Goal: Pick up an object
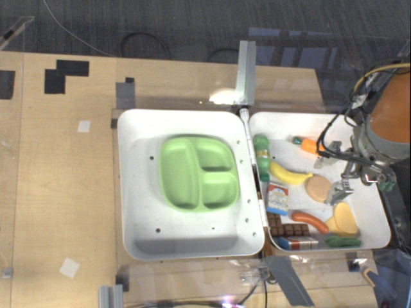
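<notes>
Currently gripper [338, 193] hovers in right bin [379, 233], beside tan round piece [317, 188] and banana [289, 173]; fingers' state unclear.

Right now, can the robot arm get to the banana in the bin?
Probably yes. The banana lies in the right bin with its top bare, nothing stacked on it. The gripper hangs just to its right, above the round tan cookie. A green bottle crowds the banana's far end.

We note: pale wooden desk [58, 191]; beyond its far edge, dark grey carpet floor [160, 11]; black patches [64, 74] at the desk's far left.
</notes>
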`<state>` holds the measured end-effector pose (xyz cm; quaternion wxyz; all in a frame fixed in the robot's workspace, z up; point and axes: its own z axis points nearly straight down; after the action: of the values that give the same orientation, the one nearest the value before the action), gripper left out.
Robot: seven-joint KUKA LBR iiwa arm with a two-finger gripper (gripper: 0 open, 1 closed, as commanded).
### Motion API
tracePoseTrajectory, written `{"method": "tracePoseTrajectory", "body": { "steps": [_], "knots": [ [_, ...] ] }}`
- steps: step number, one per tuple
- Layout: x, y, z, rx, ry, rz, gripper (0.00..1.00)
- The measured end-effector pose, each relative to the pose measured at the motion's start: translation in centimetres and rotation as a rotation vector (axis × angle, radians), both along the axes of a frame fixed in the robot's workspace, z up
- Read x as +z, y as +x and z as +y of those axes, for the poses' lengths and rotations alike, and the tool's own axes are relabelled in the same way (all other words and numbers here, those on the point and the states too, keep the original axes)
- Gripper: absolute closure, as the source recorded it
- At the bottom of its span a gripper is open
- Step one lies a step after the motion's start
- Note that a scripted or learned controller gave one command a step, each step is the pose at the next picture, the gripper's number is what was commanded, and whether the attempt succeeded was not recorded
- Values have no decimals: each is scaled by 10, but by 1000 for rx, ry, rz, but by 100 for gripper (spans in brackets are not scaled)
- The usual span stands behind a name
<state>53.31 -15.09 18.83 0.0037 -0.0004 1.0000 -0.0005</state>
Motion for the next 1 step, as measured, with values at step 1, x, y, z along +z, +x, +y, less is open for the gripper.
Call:
{"method": "tracePoseTrajectory", "body": {
  "steps": [1],
  "knots": [
    [-90,-41,4,36,1,6,0]
  ]
}}
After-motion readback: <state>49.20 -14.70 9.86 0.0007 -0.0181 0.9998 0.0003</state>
